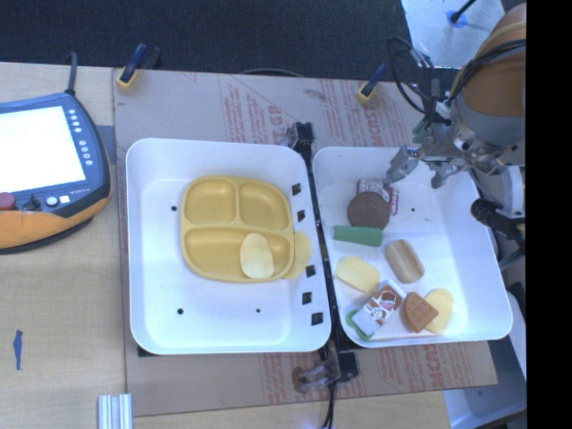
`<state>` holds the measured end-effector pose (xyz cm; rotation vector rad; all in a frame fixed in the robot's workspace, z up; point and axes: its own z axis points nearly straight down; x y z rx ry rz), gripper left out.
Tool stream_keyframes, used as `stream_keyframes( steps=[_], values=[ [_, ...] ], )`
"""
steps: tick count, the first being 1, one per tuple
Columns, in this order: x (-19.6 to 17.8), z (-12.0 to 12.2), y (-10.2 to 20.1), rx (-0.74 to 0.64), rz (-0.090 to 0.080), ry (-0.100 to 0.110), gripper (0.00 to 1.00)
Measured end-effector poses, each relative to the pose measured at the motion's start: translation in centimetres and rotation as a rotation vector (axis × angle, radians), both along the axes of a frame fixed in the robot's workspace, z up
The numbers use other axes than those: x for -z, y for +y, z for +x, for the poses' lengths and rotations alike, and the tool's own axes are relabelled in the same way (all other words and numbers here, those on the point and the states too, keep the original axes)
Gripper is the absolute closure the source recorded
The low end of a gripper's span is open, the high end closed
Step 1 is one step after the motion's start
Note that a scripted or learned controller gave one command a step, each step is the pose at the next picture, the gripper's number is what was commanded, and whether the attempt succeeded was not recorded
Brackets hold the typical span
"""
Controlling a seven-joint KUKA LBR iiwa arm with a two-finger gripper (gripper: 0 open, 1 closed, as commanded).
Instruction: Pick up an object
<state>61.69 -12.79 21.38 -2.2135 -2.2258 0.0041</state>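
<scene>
My gripper (418,173) hangs over the back of the right bin (478,239), with its two fingers spread open and nothing between them. Its left fingertip (395,170) is just right of a small red and white packet (372,188) and a round brown patty (368,211). In front of those lie a green block (357,235), a hot dog bun (404,261), a pale yellow piece (357,273), a small carton (375,311), a brown waffle (417,312) and a yellow wedge (441,306).
The left bin (152,266) holds a yellow divided plate (234,214) with a pale oval chip (257,256) in its front compartment. A teach pendant (45,164) lies on the bench at far left. Cables and the arm's wrist (487,105) crowd the back right.
</scene>
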Motion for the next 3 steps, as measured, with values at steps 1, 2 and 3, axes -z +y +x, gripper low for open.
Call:
stream_keyframes(
  steps=[1,2,3],
  values=[
    [12.0,2.2,-0.4,0.0,0.008,-0.007,0.0],
    [12.3,-3.2,1.5,0.002,0.001,0.004,0.0],
    [12.1,-1.1,-1.2,0.004,-0.002,-0.004,0.0]
  ],
)
